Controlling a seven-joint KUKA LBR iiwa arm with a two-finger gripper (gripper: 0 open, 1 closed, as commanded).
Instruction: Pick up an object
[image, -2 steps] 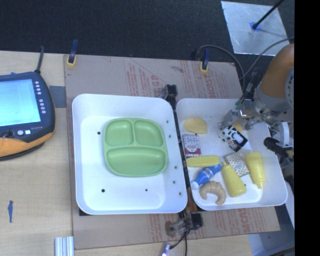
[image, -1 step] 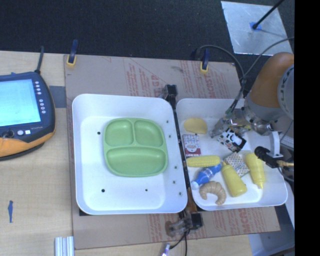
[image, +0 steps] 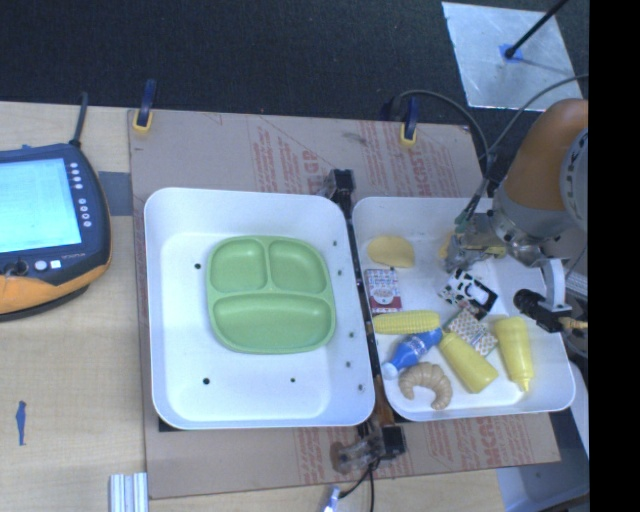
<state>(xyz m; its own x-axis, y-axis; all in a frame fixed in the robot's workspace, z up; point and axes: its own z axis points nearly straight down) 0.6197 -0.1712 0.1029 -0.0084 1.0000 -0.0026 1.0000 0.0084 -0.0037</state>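
Observation:
My gripper (image: 466, 248) hangs over the back of the right bin (image: 556, 400), just above a black-and-white patterned object (image: 466, 291). A pale yellow rounded piece (image: 391, 251) lies to the gripper's left. Further forward in the same bin lie a small red-and-white carton (image: 382, 288), a corn cob (image: 405, 322), a blue bottle (image: 411, 350), a croissant (image: 428, 384), a yellow cylinder (image: 468, 361), a checkered packet (image: 473, 331) and a yellow squeeze bottle (image: 516, 350). I see nothing held by the gripper.
The left bin (image: 170, 400) holds a green divided plate (image: 270, 294). A tablet-like pendant (image: 45, 215) rests on the bench at far left. The grey arm with its orange band (image: 550, 150) enters from the right, with cables arching over the right bin's back edge.

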